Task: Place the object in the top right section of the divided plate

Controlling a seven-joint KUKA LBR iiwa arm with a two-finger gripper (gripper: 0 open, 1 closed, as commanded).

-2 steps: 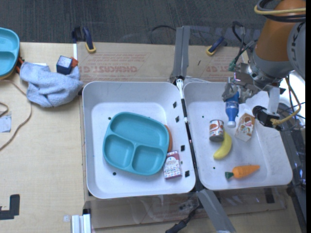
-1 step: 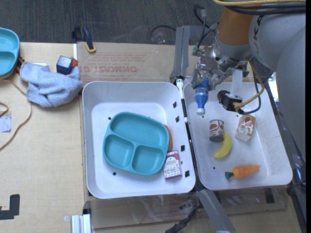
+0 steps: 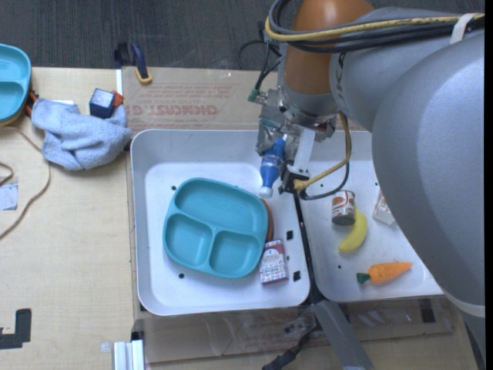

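Observation:
A teal divided plate [image 3: 216, 227] lies in the left white bin [image 3: 154, 206], with three compartments that hold nothing. My gripper [image 3: 273, 160] hangs above the plate's upper right corner, near the wall between the two bins. A small blue bottle [image 3: 270, 168] with a white cap sits between its fingers, pointing down. The gripper is shut on that bottle. The bottle's cap end is just above the plate's rim.
A small red-and-white carton [image 3: 273, 263] leans at the plate's right edge. The right bin [image 3: 339, 276] holds a can [image 3: 343, 206], a banana [image 3: 353, 233], a toy carrot [image 3: 385, 272] and a clear packet [image 3: 383, 209]. A grey cloth [image 3: 81, 133] and blue cube [image 3: 101, 102] lie left.

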